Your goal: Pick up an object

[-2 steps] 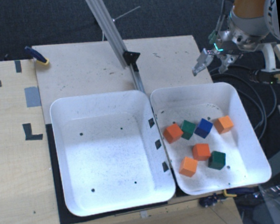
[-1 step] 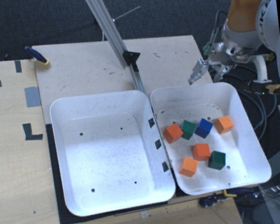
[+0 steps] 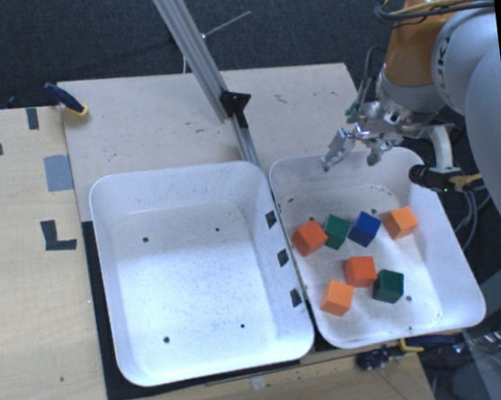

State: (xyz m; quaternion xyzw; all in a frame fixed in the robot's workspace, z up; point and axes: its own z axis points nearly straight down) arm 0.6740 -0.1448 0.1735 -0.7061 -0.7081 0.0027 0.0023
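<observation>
Here the gripper (image 3: 352, 153) hangs with fingers spread wide, holding nothing, above the right bin's (image 3: 445, 306) smooth white plastic and small hard-edged blocks (image 3: 361, 270).

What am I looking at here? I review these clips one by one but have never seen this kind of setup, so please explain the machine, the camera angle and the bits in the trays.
This is one picture from a camera fixed above a workbench, looking down at a slant. The grey machine on the right with the orange band is a robot arm. At its tip is a gripper, two metal fingers for pinching things. The fingers are spread apart with nothing between them, and the gripper hangs over the far edge of the right tray.

Two shallow white trays sit side by side. The left tray has only dark specks. The right one holds seven small blocks: four orange blocks, two green blocks and one blue block. The arm's job is to pick one up; none is lifted yet.
</observation>
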